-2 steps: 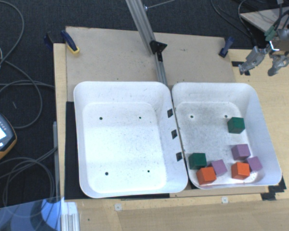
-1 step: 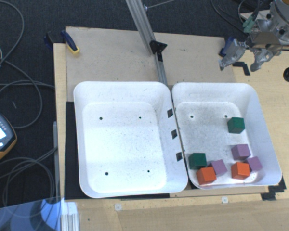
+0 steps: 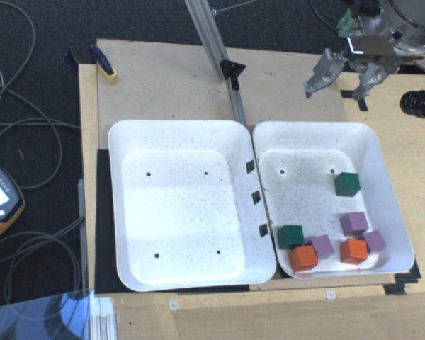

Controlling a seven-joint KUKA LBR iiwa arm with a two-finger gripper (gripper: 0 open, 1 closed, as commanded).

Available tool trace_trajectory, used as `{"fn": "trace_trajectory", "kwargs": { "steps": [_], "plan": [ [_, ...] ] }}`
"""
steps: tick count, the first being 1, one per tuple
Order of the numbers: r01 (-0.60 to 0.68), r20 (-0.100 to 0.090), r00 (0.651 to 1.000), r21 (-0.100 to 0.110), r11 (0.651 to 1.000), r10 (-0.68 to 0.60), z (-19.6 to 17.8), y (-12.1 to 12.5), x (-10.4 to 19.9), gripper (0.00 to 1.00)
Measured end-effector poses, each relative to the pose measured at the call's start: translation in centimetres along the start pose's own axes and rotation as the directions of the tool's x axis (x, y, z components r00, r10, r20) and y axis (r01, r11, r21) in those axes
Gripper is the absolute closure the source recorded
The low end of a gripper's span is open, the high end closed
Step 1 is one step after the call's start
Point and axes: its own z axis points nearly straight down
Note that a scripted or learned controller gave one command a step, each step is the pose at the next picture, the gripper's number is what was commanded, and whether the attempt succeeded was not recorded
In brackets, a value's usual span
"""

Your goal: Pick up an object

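Nearest us, two orange cubes (image 3: 304, 258) sit along the right bin's (image 3: 389, 190) 6 o'clock wall, among purple and green ones. We judge them light, rigid, easily gripped across flat opposite faces; the lone green cube (image 3: 347, 183) offers clearance. At 1 o'clock, our jaws (image 3: 344, 81) hang spread, holding nothing

You find no readable text, label, brand, number or sign anywhere on what this view shows.
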Motion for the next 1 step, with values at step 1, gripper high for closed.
{"fn": "trace_trajectory", "kwargs": {
  "steps": [1],
  "plan": [
    [0.0, -0.001, 1.0, -0.002, 1.0, 0.0, -6.33, -2.22, 5.19, 0.0]
  ]
}}
